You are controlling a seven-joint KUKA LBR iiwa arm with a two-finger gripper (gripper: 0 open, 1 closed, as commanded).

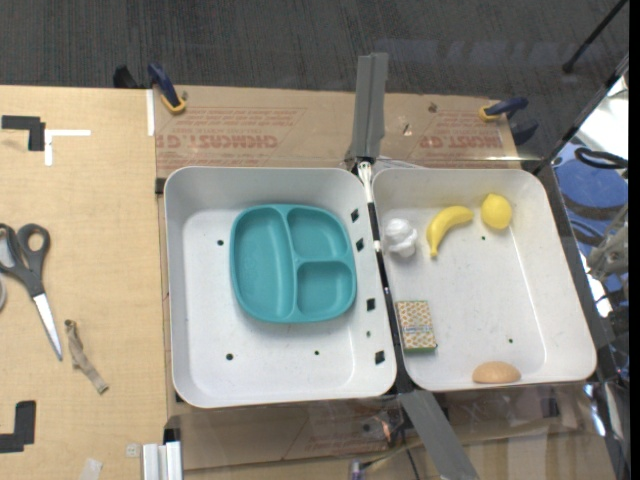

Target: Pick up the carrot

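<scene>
Occupying the right bin [560,268]: a banana [446,226] and a lemon [496,211] near the far wall, a small white lump [400,236] beside the divider, a patterned sponge-like block [416,325] nearer the front, and a pale orange rounded piece [496,372] lying against the near wall. That last item is the likeliest carrot, though its shape is too indistinct to be sure. The left bin [190,298] holds a teal divided plate [294,263]. Scissors [32,278] lie on the cardboard, well apart from both bins. Pale grey hardware [606,256] at the right edge may belong to the arm, and whether the gripper is open or closed cannot be told. The step in hand is judged to be the approach. The descent should be straight over the orange piece with the jaws set across its narrow width. The adjacent wall leaves little room on that side, so closing parallel to the wall looks safest.
</scene>
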